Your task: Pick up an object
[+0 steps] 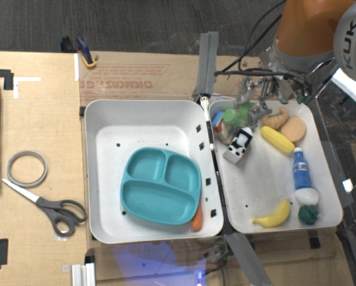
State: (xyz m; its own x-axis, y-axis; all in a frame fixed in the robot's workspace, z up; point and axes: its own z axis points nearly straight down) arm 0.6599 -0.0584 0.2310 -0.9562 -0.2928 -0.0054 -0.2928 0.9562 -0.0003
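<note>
Bins sit side by side on the bench (40,100). We see the pincer (258,103) low at twelve o'clock in the right bin (267,201), among a green object (237,114) and a black-and-white cow toy (240,144); we cannot tell its state. A corn cob (276,140), blue bottle (300,170) and banana (273,214) hug the three and six o'clock edges, leaving the floor toward the left wall open. A teal plate (161,185) crowds the left bin (106,136).
</note>
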